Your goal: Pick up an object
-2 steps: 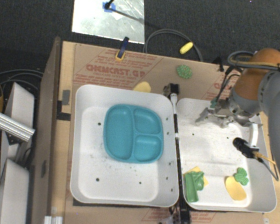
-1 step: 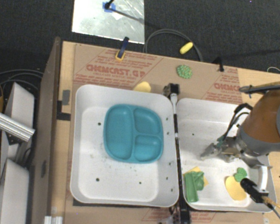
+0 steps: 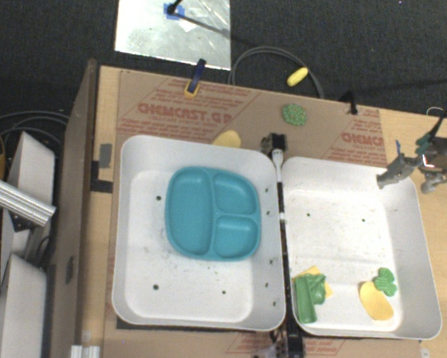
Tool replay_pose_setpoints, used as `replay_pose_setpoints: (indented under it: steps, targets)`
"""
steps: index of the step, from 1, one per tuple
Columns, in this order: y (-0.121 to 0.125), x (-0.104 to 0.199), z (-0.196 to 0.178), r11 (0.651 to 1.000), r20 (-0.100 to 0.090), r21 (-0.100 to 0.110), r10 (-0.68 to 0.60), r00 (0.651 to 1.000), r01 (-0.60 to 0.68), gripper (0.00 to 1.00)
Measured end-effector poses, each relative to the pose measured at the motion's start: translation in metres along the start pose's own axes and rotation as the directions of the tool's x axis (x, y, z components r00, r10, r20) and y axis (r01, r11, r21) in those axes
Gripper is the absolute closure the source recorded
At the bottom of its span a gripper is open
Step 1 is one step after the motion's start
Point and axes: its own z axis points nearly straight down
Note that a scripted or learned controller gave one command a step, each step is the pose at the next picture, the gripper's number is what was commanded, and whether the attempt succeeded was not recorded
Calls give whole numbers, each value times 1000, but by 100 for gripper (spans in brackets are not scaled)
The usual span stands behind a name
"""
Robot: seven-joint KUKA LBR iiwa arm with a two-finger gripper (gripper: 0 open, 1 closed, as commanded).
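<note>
Two shallow white bins are shown side by side on a bench covered with printed cardboard (image 3: pixel 215 109). The gripper (image 3: pixel 411 173) is seen at the right edge of the view, above the far right corner of the right bin (image 3: pixel 349 204). Its two fingers (image 3: pixel 390 174) are spread apart, and nothing is held between them. One finger points toward the bin's far rim; the other lies further right, close to the wrist.

The objects available for picking are located in the near part of the right bin, well apart from the fingers. A green object (image 3: pixel 309 295) with a yellow piece (image 3: pixel 312 271) touching its far end is placed against the bin's left wall, toward the near corner. A yellow object (image 3: pixel 375 302) is found to the right of it, almost directly nearer the camera than the fingers, and a small green leafy piece (image 3: pixel 385 281) is seen touching its far edge. The bin floor between these objects and the fingers is speckled.

The left bin (image 3: pixel 138 229) is occupied by a blue divided plate (image 3: pixel 213 213) with three compartments, well to the left of the fingers. Outside the bins, on the cardboard, a yellow item (image 3: pixel 228 139) is partly hidden behind the left bin's far rim, and a small green round item (image 3: pixel 294 114) lies further back. A yellow item (image 3: pixel 298 77) rests on the dark floor beyond the bench.
</note>
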Motion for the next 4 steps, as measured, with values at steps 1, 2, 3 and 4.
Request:
replay_pose_setpoints:
  steps: [1,2,3,4]
  targets:
    - [-86,-28,111,999,-9,34,10,1000,-10,0]
    - [-98,-44,203,1000,-1,14,6,1000,-6,0]
    - [-95,-45,187,1000,3,6,5,1000,-5,100]
    - [-66,-42,71,1000,-1,6,-1,1000,1,100]
